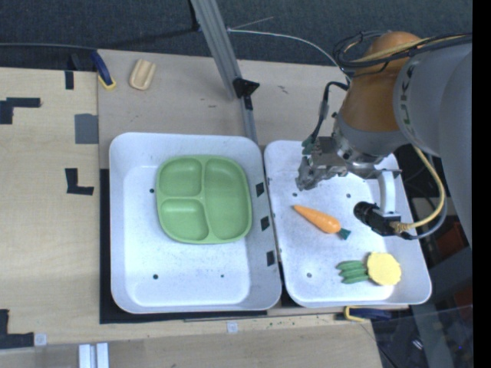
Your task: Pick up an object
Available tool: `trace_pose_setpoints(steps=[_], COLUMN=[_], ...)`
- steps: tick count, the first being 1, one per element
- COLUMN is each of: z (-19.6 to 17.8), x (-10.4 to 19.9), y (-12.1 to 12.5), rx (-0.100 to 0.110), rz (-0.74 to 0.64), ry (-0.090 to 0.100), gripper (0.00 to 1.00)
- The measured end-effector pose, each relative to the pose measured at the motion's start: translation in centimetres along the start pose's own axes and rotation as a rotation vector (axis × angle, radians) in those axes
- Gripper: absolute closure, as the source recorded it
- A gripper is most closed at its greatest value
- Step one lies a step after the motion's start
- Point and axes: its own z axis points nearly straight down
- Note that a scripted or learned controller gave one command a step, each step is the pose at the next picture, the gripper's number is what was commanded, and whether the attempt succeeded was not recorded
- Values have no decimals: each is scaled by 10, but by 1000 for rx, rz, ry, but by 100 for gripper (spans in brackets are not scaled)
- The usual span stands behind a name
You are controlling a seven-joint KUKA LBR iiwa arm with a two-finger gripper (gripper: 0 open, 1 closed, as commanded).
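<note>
Lying mid-frame in the right bin (414,282): a smooth orange carrot (317,218), tapered, tip pointing upper left, open white floor all around it. Just above and left of it, hovering over the bin's upper part — the gripper (308,179), fingers pointing down, nothing visibly between them; cannot tell how far apart. Lower right of the carrot, near the bin's bottom rim: a green pea pod (353,271) touching a yellow rounded piece (383,268). In the left bin (126,205), a matte green divided plate (205,198) — three compartments, rounded corners — with bare speckled floor below it.
</note>
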Motion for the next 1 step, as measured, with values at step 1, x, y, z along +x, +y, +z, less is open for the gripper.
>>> trace_pose_setpoints(steps=[1], z=[-11], x=[42], y=[24], rx=[-2], rz=[0], ry=[0], gripper=[100])
